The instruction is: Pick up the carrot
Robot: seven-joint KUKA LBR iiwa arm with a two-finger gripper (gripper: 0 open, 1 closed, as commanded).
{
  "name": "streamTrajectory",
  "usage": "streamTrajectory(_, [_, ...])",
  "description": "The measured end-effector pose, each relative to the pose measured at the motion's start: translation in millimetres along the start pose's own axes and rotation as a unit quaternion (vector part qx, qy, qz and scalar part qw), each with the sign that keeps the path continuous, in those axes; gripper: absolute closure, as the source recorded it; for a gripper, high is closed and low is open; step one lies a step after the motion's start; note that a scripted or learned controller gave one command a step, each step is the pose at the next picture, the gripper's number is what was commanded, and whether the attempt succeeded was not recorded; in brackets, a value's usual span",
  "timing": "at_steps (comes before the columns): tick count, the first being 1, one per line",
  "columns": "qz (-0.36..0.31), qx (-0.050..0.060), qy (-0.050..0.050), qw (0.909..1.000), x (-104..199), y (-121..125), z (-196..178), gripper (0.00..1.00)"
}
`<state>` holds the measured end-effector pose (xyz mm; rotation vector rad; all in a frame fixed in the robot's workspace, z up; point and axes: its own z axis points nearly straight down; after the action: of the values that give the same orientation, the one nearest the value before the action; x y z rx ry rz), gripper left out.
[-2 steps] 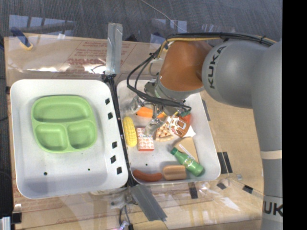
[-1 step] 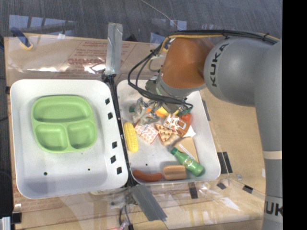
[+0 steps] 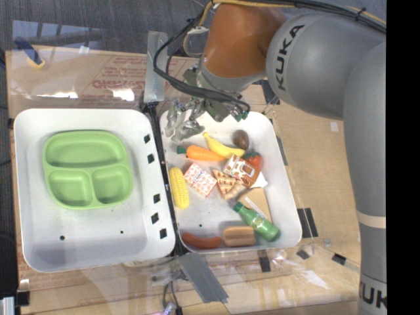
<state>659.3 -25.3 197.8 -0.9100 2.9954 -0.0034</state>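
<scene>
The gripper, a metallic two-finger unit, hangs at the upper left corner of the right white bin, seemingly empty; I cannot tell how its jaws stand. The small orange plastic carrot lies just below it, touching the yellow plastic banana. The risk, I judge, is crowding: descending there could catch the banana or push the carrot aside.
</scene>
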Motion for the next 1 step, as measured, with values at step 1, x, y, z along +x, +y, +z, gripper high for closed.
streamTrajectory(1, [-0.047, 0.0, 0.003, 0.9989, 49.9, -72.8, -59.8, 1.0])
